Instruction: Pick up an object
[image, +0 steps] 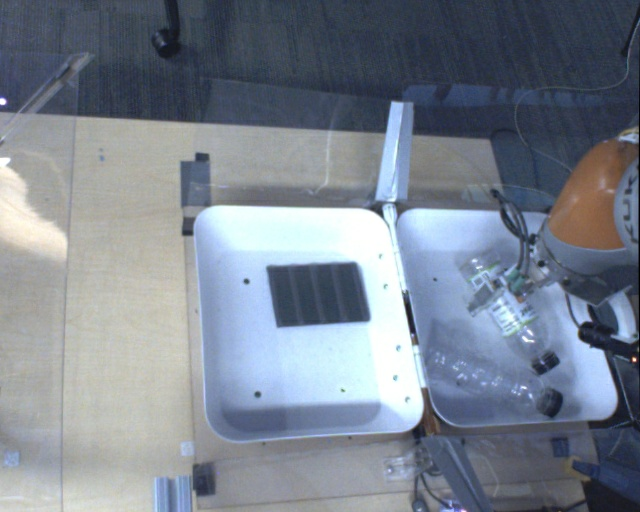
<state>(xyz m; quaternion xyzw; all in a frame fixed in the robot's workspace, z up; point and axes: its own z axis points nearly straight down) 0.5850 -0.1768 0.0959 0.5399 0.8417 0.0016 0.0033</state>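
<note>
End effector (520, 277) is sitting low in the right bin (440, 240), coming in from the right under that big orange band (590, 205) on the arm. Honestly can't tell how far open it is or whether it has anything, since the tip blurs right into a clear plastic bottle (505, 300) lying there. The bottle is see-through with a greenish label and a dark cap (545, 362) pointing toward the lower right, and it's tilted diagonally across the middle of the bin. Whether the end effector is actually touching it or just hanging right over it, no idea from this angle.

Just below that, a second clear bottle (480, 378) lies along the near wall of the same bin, pretty hard to make out, with its own dark cap (549, 402) down in the lower right corner.

Left bin (230, 300) is right beside it, the two rims touching along the middle. It has a dark ribbed rectangular pad (318, 294) lying flat about in the centre, well apart from the bottles.

Both bins sit on a light wood worktop (110, 300), with a metal strip (395, 150) sticking up behind where the bins meet, and some cables (600, 335) trailing off the arm on the right.
</note>
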